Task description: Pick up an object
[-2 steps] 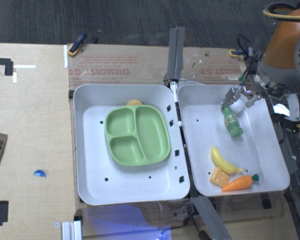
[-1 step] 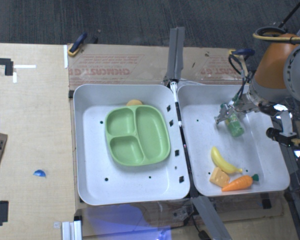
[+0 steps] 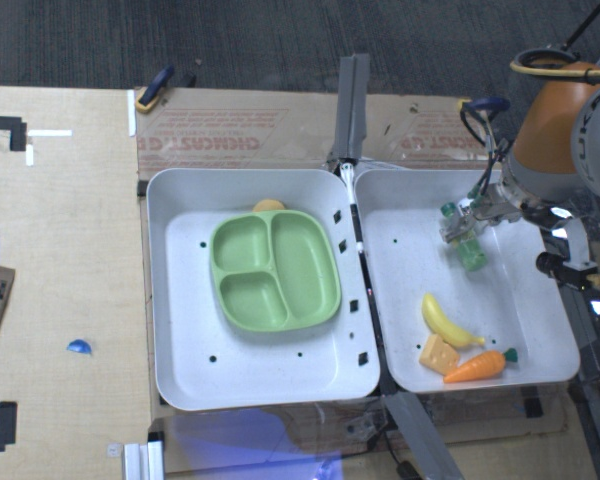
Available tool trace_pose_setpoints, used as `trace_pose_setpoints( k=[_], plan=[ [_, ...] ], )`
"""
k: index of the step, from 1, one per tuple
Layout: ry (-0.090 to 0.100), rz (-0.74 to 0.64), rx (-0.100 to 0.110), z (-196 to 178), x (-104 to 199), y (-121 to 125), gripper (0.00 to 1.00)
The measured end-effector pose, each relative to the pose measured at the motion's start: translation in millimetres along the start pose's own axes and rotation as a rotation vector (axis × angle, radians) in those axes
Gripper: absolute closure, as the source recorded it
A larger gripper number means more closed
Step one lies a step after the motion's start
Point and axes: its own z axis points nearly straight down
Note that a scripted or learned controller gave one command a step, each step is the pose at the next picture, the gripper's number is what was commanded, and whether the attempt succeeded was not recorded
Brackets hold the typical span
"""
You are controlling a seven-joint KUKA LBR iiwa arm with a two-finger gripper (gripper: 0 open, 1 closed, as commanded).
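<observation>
Risk first: a missed or partial grasp is likely. The nearest candidates are packed tight at the near edge of the right bin [image 3: 540,368]: carrot [image 3: 476,367] touching the cheese wedge [image 3: 439,354], banana [image 3: 448,322] lying just above both. Any closure there can catch two items or push one against the bin wall.

Farther in, a small green translucent object [image 3: 471,256], exact type not resolvable, is seen directly under the jaws [image 3: 460,224]. It appears to sit at or between the fingertips, but contact cannot be confirmed, and whether it rests on the bin floor or is lifted cannot be told. Jaw state: cannot be told, tips are blurred against the object. If only an edge is pinched, slip-out on lift is expected.

Left bin [image 3: 180,368]: green divided plate [image 3: 276,269], with a yellow-orange item [image 3: 268,206] half hidden behind its far rim. Both are well apart from the jaws.
</observation>
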Motion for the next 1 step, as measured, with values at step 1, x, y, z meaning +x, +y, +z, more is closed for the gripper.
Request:
trace_pose_setpoints(
  k=[1],
  plan=[
    [0.001, 0.075, 0.002, -102.6, 39.2, 10.9, 1.0]
  ],
)
